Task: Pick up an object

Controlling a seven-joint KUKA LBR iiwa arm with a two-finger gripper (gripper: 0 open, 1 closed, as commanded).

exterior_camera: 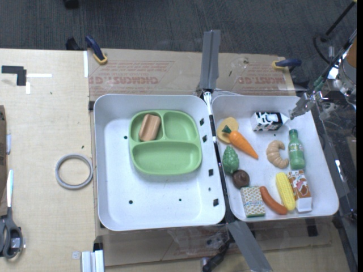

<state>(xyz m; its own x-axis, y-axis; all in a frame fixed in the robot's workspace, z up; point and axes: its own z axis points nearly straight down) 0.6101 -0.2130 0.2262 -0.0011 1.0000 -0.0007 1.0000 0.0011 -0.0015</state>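
gripper [299, 107] sits at the upper right of the frame, over the top right corner of the right bin [330, 204]; i cannot tell its state at this size. nothing shows between its tips. candidates lie below it: a black-and-white carton [267, 120] nearest, then a green bottle [295, 148], a croissant [277, 153], a carrot [243, 143] and corn [285, 191]. the carton looks the best target, being closest and apart from its neighbours. to do it well, centre over its short axis, descend straight and close across the narrow sides, keeping clear of the bin wall. the green plate [165, 161] in the left bin holds a hot dog bun [150, 127].
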